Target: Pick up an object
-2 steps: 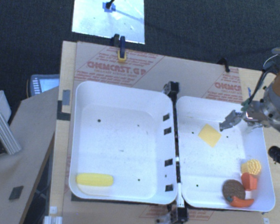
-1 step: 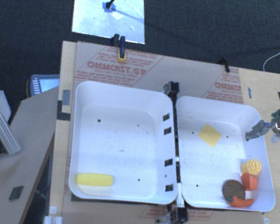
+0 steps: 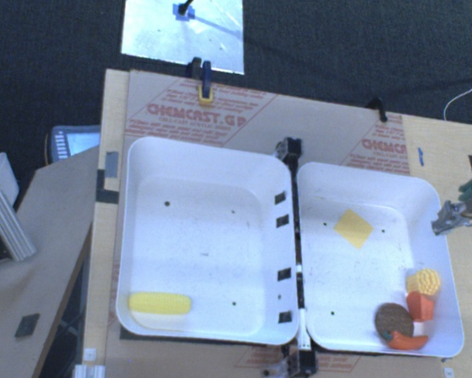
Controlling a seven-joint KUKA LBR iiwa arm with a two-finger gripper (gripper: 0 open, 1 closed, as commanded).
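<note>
Objects were split between the two bins, nothing picked up yet. The left bin (image 3: 208, 172) had just one thing in it, a yellow corn-cob-looking piece (image 3: 159, 303) lying flat in the near-left corner. The right bin (image 3: 372, 187) had more going on: a flat yellow square (image 3: 354, 228) sat on its own toward the far middle, tilted like a diamond, and well apart from it a little pile was crammed into the near-right corner. That pile was a yellow bumpy piece (image 3: 425, 282) at the far end, an orange-red block (image 3: 421, 305) just beside it, a brown round disc (image 3: 391, 319) to the left, and an orange carrot-like bit (image 3: 409, 340) nearest, all touching or close to it.

The gripper (image 3: 457, 214) was off at the right edge, just past the right bin's far-right rim, not over any of the objects. Honestly couldn't tell how its claw was set, too small and blurry.
</note>
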